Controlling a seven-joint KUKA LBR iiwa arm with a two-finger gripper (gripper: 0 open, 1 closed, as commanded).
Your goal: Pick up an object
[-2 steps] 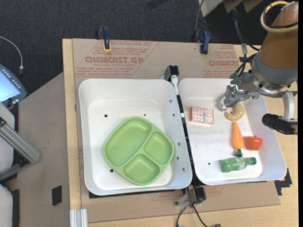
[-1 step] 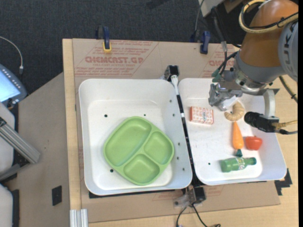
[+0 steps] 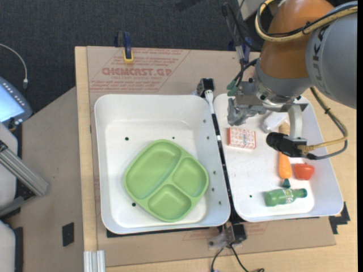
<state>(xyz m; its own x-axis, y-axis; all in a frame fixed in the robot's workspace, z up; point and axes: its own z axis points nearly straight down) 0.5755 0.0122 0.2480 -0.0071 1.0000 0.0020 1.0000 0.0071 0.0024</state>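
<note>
We see the arm (image 3: 317, 44) reaching over the right bin (image 3: 255, 205), the green divided plate (image 3: 165, 179) in the left bin (image 3: 108, 152), then a green bottle (image 3: 285, 196), carrot (image 3: 284, 165) and patterned box (image 3: 242, 138) just below the gripper (image 3: 241, 113), whose opening we cannot tell.

two bins sit side by side on the bench, touching along their inner edges. the left bin (image 3: 108, 152) holds a divided plate (image 3: 165, 179) lying flat, toward its near right corner. in the right bin (image 3: 255, 205), a small box (image 3: 242, 139) lies near the left edge, toward the far side. a carrot (image 3: 284, 166) lies near the right edge with a tomato (image 3: 304, 171) just beside it on the right. a bottle (image 3: 285, 196) lies on its side by the near edge, just in front of the carrot. the gripper (image 3: 241, 112) hangs over the far left part of the right bin, behind the box.
</note>
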